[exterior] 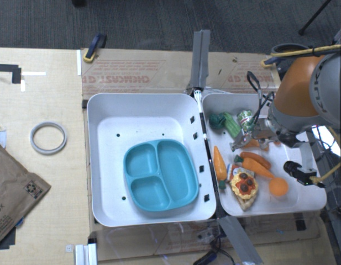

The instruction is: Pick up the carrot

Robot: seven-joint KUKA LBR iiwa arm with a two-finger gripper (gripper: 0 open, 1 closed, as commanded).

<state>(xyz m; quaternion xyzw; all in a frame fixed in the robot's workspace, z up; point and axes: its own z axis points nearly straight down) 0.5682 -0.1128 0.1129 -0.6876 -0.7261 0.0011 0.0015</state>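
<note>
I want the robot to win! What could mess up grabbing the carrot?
The gripper hangs over crowded toys, so it might grab the wrong one. The carrot lies against the right bin's wall, leaving little finger room. Other orange pieces nearby look similar and could be mistaken for it.

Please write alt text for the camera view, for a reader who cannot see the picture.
A grey and orange robot arm lowers its hand into the right bin, above toy food including a carrot, a pizza slice and an orange ball. The left bin holds a blue divided plate.
</note>
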